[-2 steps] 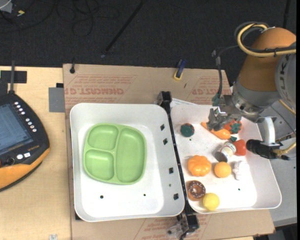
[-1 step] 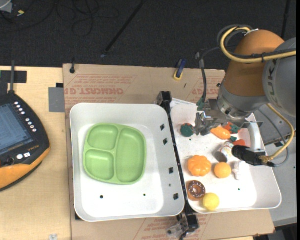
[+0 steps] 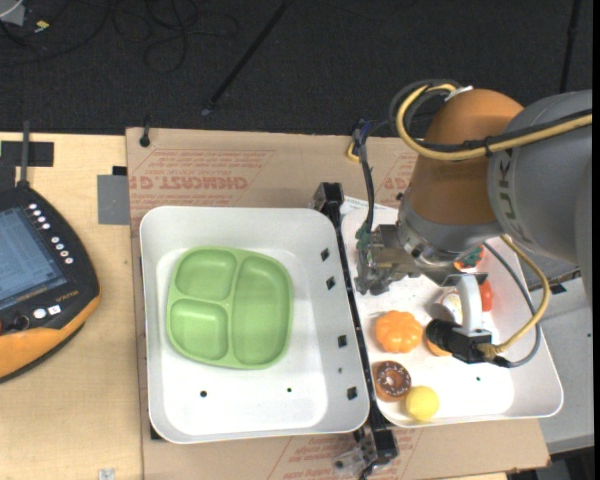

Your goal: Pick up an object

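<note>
In the right-hand shallow white plastic bin [image 3: 540, 406], the end effector [image 3: 373, 268] sits low in the far-left corner, tight against the wall it shares with the left-hand white bin [image 3: 310, 408]. The grey wrist housing blocks the tip, so I cannot tell whether it is spread or pressed together, and nothing shows in its grip.

The candidates are all toward the near side. A small orange ribbed toy pumpkin [image 3: 398, 331] lies just below the end effector. A round chocolate-glazed toy doughnut [image 3: 391, 379] is nearer still, and a little yellow ball-shaped fruit [image 3: 422, 403] lies just beside the doughnut, close enough that they may be touching.

Here's the worry: the tool is not over any of them. If it closes where it is, I'd expect it to catch nothing, or to scrape the bin wall and the black clips along that edge.

A move to the pumpkin carries its own risk, because that rounded, ribbed shape could squirt out sideways under an off-centre pinch. Reaching for the doughnut could nudge the yellow fruit and send it rolling along the bin floor.

The green divided plastic plate [image 3: 230, 306] in the left bin is well apart from the arm, flat and wide, and probably a poor pick
</note>
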`<control>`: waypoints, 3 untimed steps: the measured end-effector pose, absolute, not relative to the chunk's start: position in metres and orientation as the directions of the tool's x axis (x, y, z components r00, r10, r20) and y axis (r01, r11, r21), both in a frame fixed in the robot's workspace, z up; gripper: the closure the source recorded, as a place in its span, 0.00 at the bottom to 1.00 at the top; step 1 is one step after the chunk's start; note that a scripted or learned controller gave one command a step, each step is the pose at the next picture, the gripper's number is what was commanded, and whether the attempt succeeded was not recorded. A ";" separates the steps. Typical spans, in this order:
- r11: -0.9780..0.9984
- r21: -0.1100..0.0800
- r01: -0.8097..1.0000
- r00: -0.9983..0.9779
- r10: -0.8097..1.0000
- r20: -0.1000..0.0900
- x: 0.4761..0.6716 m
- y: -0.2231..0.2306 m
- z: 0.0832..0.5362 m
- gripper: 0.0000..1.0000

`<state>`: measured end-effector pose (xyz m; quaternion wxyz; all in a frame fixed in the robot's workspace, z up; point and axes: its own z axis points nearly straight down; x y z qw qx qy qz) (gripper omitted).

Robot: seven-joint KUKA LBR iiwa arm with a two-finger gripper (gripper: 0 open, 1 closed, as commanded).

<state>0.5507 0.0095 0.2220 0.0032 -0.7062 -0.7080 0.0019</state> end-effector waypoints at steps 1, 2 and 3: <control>0.003 -0.005 1.000 -0.003 1.000 0.002 0.540 0.037 0.233 1.00; 0.002 -0.004 1.000 -0.002 1.000 0.000 0.543 0.033 0.236 1.00; 0.000 -0.006 1.000 0.000 1.000 0.000 0.546 0.040 0.225 1.00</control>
